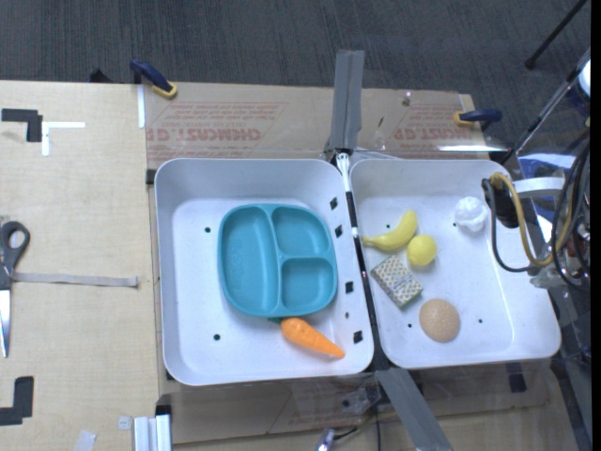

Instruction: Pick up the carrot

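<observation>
The carrot is small and orange and lies flat in the left bin, near its front wall. It points down to the right. Its thick end touches or nearly touches the front edge of a teal divided plate. Nothing covers the carrot.
The right bin holds a yellow banana, a yellow lemon, a patterned block, a tan round object and a white crumpled item. Black cables hang over its right rim. Scissors lie on the bench at far left.
</observation>
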Controlling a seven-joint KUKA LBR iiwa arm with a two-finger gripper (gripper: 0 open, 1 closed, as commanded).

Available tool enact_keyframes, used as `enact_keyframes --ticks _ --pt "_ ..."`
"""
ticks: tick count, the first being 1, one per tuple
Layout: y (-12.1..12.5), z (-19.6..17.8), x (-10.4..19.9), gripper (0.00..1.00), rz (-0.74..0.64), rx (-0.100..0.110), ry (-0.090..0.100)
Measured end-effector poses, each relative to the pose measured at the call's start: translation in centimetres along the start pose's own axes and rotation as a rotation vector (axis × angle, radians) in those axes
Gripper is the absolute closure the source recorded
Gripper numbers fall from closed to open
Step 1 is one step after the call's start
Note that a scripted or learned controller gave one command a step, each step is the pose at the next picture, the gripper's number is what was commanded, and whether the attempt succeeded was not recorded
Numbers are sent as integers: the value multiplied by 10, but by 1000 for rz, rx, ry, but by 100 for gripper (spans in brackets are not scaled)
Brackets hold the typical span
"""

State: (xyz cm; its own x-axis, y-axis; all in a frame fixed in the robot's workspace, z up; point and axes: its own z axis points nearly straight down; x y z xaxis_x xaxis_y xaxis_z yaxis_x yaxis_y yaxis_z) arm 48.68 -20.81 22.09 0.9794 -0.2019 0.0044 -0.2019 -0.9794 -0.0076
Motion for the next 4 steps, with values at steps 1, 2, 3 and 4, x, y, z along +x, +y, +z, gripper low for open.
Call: enact_keyframes --ticks 1,2,3,4 --pt "-49 47 34 100 1 -1 -5" --pt "-1 53 63 100 -1 -1 0" --pt "-15 14 20 100 -1 -1 -2" --pt "-14 38 56 100 1 1 0"
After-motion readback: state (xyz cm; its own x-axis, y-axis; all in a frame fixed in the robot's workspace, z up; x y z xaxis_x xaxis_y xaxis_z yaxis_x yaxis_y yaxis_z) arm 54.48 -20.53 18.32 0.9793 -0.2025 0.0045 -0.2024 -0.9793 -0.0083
